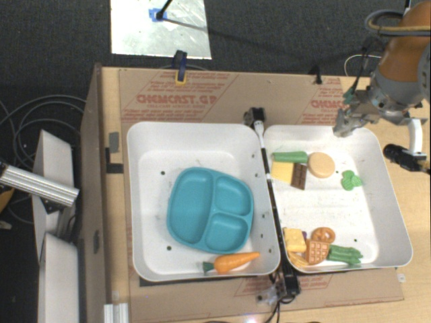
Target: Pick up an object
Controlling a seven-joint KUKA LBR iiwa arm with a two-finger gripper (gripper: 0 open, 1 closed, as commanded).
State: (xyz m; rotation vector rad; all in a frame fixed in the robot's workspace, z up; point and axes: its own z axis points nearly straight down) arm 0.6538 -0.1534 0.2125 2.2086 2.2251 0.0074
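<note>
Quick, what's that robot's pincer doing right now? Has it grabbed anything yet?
Pincer: above the far rim of the right bin, nothing seen in it; open or closed cannot be told.

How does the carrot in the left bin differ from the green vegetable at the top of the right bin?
The carrot is orange with a green stem end; the green vegetable is green all over. The carrot lies by the near wall beside the blue plate; the green vegetable lies by the far wall above a yellow block. Both lie flat, roughly crosswise.
</note>
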